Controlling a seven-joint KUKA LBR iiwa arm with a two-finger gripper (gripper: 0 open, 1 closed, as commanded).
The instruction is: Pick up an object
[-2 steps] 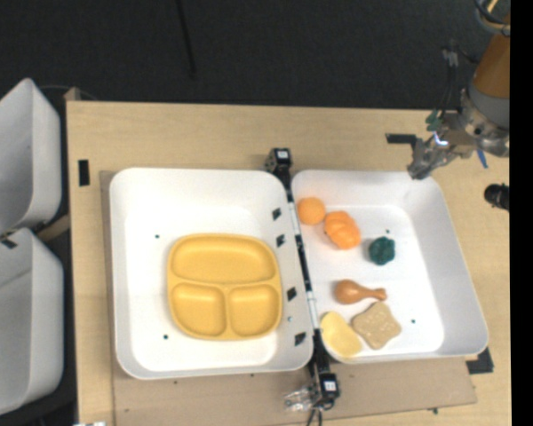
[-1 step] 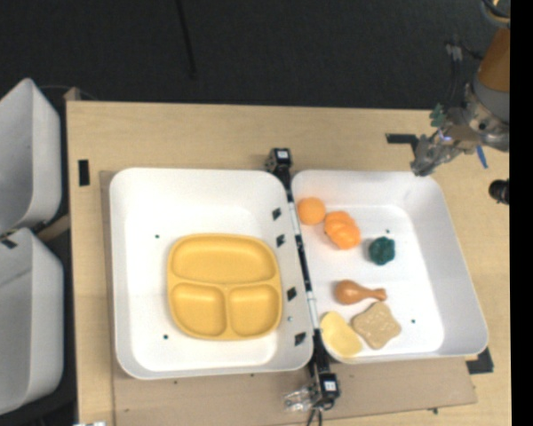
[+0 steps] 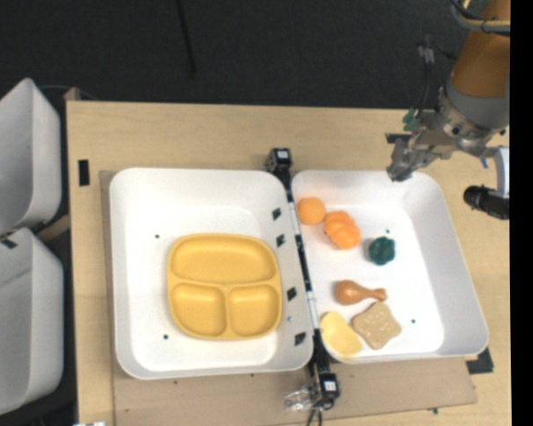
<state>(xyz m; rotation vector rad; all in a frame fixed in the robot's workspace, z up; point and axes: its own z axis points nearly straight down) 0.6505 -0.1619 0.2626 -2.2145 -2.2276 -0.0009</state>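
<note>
My gripper (image 3: 402,170) hangs over the far right corner of the right bin (image 3: 457,256), well above its floor. Nothing shows between its tips. In that bin lie a small orange ball (image 3: 311,210), an orange lumpy fruit (image 3: 342,229), a dark green broccoli-like piece (image 3: 381,250), a brown drumstick (image 3: 357,291), a tan slice of toast (image 3: 377,325) and a pale yellow wedge (image 3: 338,334). All of them sit left of and nearer than the gripper.
The left bin (image 3: 133,238) holds a yellow divided plate (image 3: 224,284). A black clip (image 3: 278,159) sits at the far end of the seam between the bins. White rounded shapes (image 3: 18,167) stand at the left, off the bench.
</note>
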